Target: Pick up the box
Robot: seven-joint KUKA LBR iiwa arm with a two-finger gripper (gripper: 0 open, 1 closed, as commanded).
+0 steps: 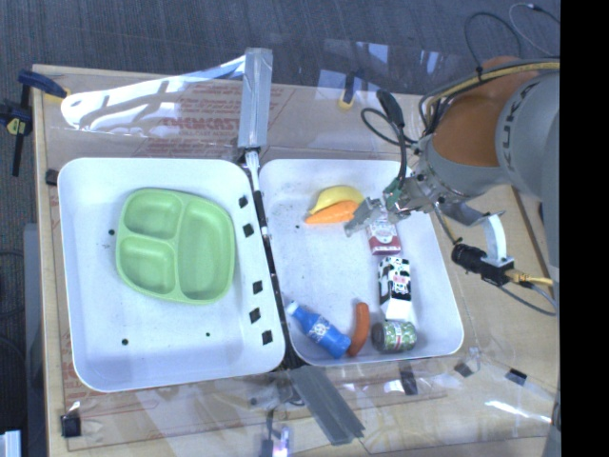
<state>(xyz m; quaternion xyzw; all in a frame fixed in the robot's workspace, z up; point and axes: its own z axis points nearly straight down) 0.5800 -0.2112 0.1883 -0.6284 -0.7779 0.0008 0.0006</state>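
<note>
The pincer [373, 215] hangs low over the far part of the right bin [433, 284], at the top end of the small red-and-white box [384, 239], which lies flat on the bin floor. Whether its fingers are wide or closed I cannot tell. The box looks unlifted; grasp and lift remain.

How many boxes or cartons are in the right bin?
2: a red-and-white box under the gripper near the bin's right wall, and a cow-print carton just below it. Others may be hidden.
</note>
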